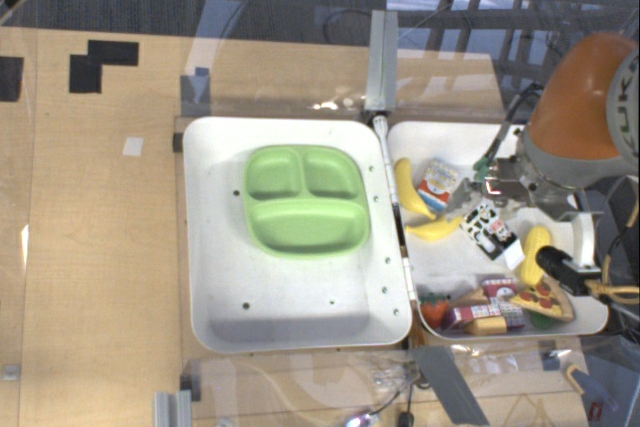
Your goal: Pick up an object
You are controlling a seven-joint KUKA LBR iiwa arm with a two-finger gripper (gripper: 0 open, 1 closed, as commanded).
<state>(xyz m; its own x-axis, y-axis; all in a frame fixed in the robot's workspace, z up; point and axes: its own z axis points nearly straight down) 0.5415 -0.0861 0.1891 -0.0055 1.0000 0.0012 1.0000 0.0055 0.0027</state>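
Observation:
My gripper point(480, 198) hangs low over the middle of the right bin point(450, 137), under the grey wrist and its orange band point(580, 110). Just left of it lie two yellow bananas point(412, 200) and a small white packet with red and blue print point(438, 181). A black-and-white patterned item point(489, 228) sits directly below the gripper, and I cannot tell whether they touch. Nothing shows between the fingers.
A green divided plate point(303, 198) lies in the left bin point(220, 315). Along the right bin's front edge sit a toy pizza slice point(543, 300), a red box point(498, 288) and a few other small items point(470, 317). The arm covers the bin's right side.

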